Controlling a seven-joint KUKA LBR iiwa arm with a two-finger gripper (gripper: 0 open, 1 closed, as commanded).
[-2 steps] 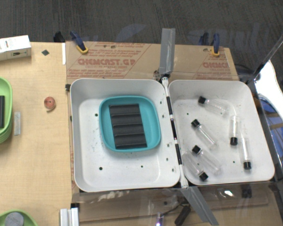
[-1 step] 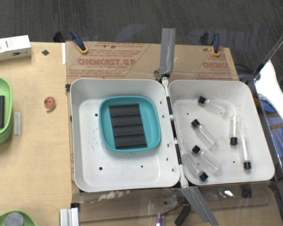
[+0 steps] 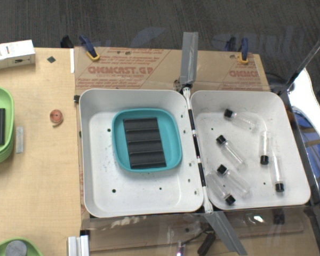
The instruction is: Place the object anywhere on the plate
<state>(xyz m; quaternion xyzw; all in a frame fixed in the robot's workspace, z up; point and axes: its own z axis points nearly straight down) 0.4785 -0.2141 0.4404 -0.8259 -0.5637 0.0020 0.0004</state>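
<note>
While several clear vials with black caps (image 3: 230, 152) lie scattered on their sides in the right bin (image 3: 288, 193), none has reached the teal plate (image 3: 173, 143), which sits centred in the left bin (image 3: 96, 196) and carries a dark ribbed insert (image 3: 144, 142). The vials rest loose and well apart, some angled, probably tipped in for picking one at a time. Tool state: cannot tell. Judging by the layout, the task is not yet begun.

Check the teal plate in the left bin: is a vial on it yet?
Not yet. The teal plate carries just its dark ribbed insert; the clear black-capped vials all lie in the right bin.
</note>
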